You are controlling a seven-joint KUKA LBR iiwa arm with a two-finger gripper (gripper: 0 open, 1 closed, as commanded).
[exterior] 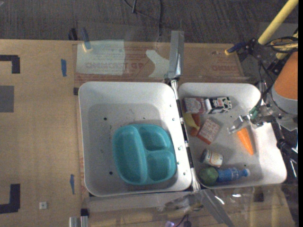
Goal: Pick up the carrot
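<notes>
Claw (241,123) in right bin (270,167), just above carrot (246,141), finger opening cannot be told, carrot lying on bin floor

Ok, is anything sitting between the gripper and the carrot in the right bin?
Nothing visible does. The gripper hangs right at the upper end of the carrot, which lies on the bare floor of the right bin. The nearest item, a reddish packet, lies apart to the carrot's left.
</notes>
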